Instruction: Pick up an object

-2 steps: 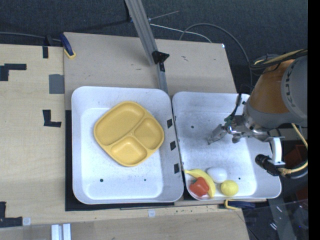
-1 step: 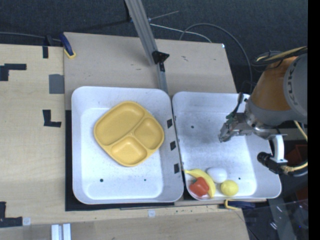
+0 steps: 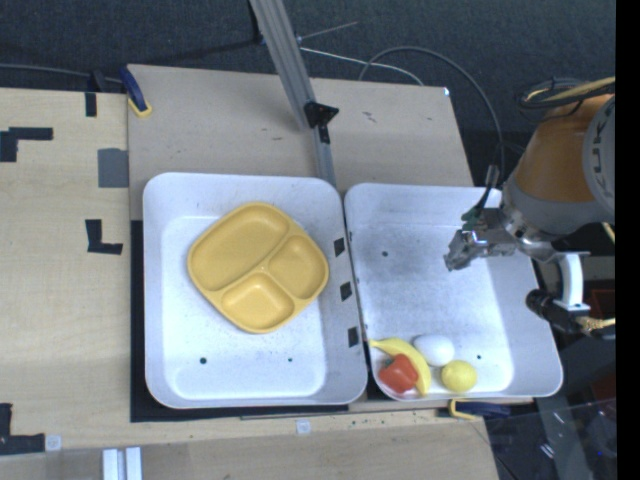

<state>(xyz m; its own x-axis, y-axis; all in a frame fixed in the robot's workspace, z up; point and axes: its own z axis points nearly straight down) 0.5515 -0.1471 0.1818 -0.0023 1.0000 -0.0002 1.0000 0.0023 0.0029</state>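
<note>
In the near corner of the right bin lie a few small objects close together: a yellow banana, a red tomato-like piece, a white egg-like ball and a yellow lemon-like ball. My gripper hangs over the right side of that bin, well above and behind the objects, with nothing seen between its fingers. The grey arm with its orange band reaches in from the right.
The left bin holds a yellow three-compartment plate. A metal pole slants from the top to the divide between the bins. Cables lie on the bench behind the right bin.
</note>
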